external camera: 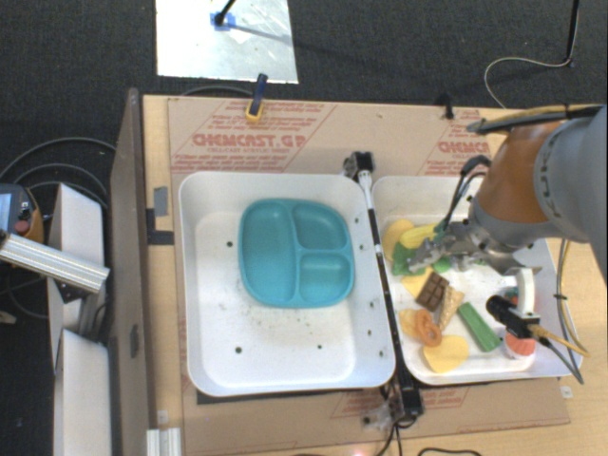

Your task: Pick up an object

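Two white bins (pixel 214 255), one teal plate (pixel 294 253)

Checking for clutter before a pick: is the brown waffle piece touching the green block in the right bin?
Apart. The camera view shows the brown waffle piece and the green block separated by a tan piece lying between them.

We see a teal divided plate (pixel 294 254) in the left bin (pixel 214 350), and our gripper (pixel 435 252) low over toy food crowding the right bin (pixel 494 373), beside a brown waffle piece (pixel 432 291).
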`<state>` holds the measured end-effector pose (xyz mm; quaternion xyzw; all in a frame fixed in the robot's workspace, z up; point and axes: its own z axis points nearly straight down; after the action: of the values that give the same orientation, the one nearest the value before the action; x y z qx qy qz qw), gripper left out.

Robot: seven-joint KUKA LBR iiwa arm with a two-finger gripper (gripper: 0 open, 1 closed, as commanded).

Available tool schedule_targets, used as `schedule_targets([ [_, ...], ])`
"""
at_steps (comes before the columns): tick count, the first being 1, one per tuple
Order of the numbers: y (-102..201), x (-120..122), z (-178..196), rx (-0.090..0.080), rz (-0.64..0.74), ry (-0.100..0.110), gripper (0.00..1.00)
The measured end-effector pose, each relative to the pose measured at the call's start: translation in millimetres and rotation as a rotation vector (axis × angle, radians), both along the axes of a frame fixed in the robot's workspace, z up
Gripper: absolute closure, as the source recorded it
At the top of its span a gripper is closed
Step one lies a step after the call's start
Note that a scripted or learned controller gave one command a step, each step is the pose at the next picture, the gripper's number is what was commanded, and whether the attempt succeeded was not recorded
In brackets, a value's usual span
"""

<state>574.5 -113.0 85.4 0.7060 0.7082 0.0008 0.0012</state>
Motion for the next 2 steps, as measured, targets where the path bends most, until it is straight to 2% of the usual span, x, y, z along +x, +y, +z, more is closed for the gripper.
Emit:
schedule_targets([
  [1,6,-19,1,0.0,-0.003,-0.002,0.0],
  [2,-1,85,0,0.004,0.003,0.026,0.0],
])
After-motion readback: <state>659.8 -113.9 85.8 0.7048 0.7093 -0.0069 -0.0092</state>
